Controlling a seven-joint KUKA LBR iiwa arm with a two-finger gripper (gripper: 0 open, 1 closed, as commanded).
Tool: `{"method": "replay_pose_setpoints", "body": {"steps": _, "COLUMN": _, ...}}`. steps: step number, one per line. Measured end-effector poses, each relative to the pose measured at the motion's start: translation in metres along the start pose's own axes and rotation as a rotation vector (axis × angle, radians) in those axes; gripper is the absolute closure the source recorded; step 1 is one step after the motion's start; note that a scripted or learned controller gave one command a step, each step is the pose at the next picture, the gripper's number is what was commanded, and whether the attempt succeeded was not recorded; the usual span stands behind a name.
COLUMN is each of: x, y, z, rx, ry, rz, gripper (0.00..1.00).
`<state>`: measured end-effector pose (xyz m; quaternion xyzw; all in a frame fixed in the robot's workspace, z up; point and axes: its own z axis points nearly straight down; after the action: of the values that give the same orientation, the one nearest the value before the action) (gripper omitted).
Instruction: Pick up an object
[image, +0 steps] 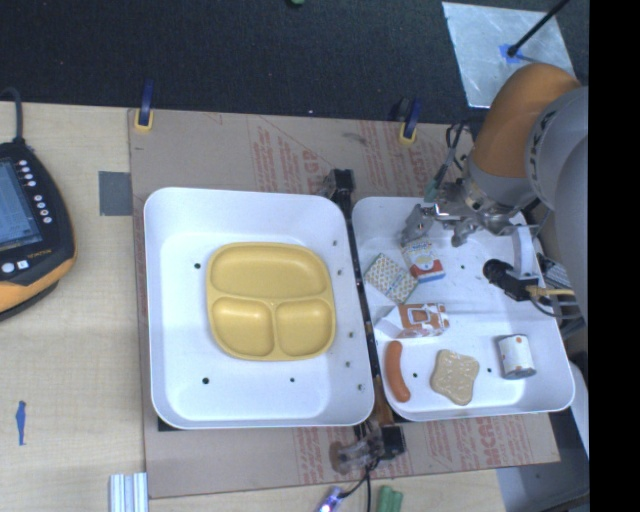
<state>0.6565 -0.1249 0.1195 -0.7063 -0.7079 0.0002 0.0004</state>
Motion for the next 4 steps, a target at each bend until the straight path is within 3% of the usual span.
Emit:
{"method": "replay_pose_setpoints", "body": {"steps": 1, "x": 0.024, "y": 0.0, "z": 0.028, "rx": 0.003, "ry": 0.0, "rz": -0.002, "gripper": 0.0}}
{"method": "replay_pose_setpoints", "body": {"steps": 2, "x": 0.001, "y": -0.006, "z": -0.005, "rx": 0.0, "ry": 0.0, "rz": 0.0, "gripper": 0.0}}
{"method": "replay_pose_setpoints", "body": {"steps": 3, "x": 0.032, "y": 0.0, "z": 0.028, "rx": 0.002, "ry": -0.001, "rz": -0.003, "gripper": 0.0}}
{"method": "replay_pose_setpoints", "body": {"steps": 4, "x": 0.019, "y": 0.0, "z": 0.027, "rx": 0.0, "ry": -0.001, "rz": 0.0, "gripper": 0.0}}
